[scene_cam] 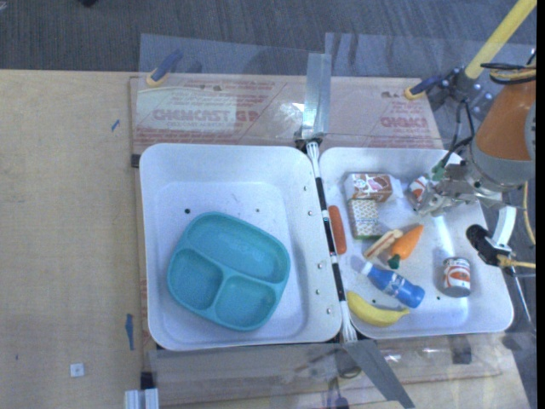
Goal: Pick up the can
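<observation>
gripper [437, 196] hovers over right bin [498, 318], open/shut state unclear, w/ can [456, 276] upright nearby.

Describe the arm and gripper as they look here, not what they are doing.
The arm has an orange band over a grey section near the wrist. Black cables loop beside it. The gripper is a small cluster of silvery metal parts.
</observation>
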You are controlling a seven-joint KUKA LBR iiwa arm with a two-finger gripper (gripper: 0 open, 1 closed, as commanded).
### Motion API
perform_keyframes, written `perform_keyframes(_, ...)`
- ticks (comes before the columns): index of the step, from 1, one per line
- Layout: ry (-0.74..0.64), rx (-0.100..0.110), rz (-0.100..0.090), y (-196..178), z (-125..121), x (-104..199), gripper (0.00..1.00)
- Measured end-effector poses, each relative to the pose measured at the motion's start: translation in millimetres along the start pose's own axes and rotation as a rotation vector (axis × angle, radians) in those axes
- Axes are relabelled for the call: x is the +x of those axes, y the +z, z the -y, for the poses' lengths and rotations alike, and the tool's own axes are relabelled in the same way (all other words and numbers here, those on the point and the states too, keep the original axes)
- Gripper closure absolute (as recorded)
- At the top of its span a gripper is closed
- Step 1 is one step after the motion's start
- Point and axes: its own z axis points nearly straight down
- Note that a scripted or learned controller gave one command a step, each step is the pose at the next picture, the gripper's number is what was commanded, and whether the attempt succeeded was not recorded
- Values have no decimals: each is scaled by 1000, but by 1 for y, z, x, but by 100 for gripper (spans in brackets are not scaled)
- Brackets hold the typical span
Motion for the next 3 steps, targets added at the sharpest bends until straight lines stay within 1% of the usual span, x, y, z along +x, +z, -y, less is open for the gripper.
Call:
perform_keyframes(1, -4, 3, -7, 0, -1, 4, 0)
perform_keyframes(2, -4, 0, -3, -10, -1, 3, 100)
perform_keyframes(3, -4, 0, -3, -10, -1, 3, 0)
